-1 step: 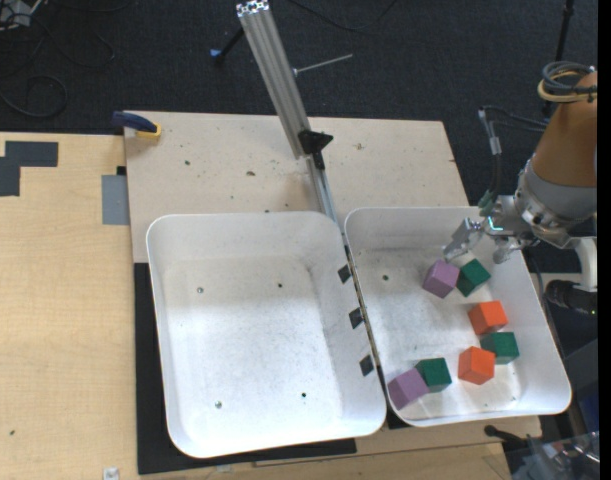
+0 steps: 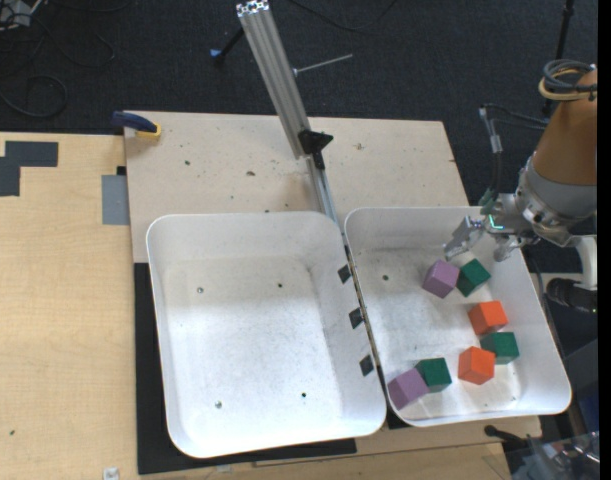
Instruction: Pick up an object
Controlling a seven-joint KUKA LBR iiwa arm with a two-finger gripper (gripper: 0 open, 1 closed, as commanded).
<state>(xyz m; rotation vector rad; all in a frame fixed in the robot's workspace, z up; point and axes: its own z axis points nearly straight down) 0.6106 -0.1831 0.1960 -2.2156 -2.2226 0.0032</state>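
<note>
Camera view: the tool [image 2: 482, 237], fingers spread apart, hovers above a purple cube [image 2: 441, 278] touching a green cube [image 2: 474, 276].

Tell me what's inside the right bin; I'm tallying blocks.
In the right bin: two purple, three green, two orange blocks. The gripper hangs above its far side; anything beneath it is hidden.

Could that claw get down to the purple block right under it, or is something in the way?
Probably yes. The claw hangs just above the purple block, whose top is bare. A green block presses against its right side, which could crowd one finger.
</note>
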